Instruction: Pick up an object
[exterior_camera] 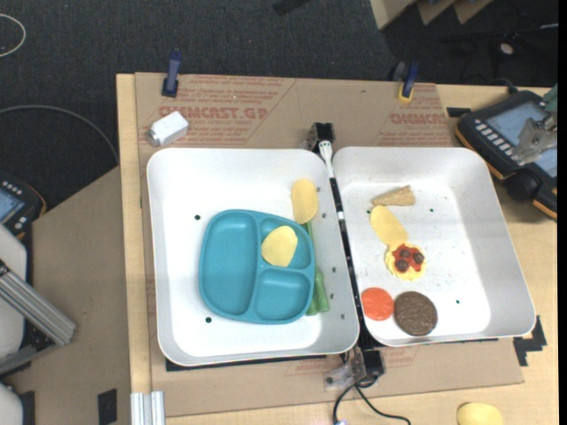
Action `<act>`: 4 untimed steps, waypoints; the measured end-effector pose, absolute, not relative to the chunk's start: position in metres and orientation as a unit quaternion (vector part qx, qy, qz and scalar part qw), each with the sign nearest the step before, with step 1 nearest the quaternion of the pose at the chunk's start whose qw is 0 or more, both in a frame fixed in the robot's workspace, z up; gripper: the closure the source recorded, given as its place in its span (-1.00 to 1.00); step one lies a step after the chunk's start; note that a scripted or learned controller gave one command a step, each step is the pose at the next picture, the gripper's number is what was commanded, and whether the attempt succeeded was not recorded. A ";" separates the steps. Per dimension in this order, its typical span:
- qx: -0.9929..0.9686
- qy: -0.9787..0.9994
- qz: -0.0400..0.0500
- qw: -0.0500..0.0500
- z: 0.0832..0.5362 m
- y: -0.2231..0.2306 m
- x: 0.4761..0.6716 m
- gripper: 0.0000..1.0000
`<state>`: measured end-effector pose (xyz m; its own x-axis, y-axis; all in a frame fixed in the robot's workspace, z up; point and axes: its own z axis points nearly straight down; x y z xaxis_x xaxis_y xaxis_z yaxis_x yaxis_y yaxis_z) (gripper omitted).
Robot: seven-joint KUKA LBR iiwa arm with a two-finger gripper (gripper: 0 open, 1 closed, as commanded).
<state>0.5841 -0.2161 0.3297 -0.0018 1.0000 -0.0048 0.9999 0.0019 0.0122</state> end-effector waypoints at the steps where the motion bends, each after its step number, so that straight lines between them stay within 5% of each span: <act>1: 0.707 0.707 0.002 0.007 0.422 -0.225 0.564 1.00; 2: 0.708 0.706 -0.002 -0.004 0.339 -0.224 0.537 1.00; 3: 0.708 0.706 -0.002 -0.006 0.265 -0.208 0.476 1.00; 4: 0.707 0.707 0.002 0.006 0.352 -0.226 0.480 1.00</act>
<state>0.4801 -0.2257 0.3520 0.0004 1.0000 -0.0061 0.9999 -0.0004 0.0108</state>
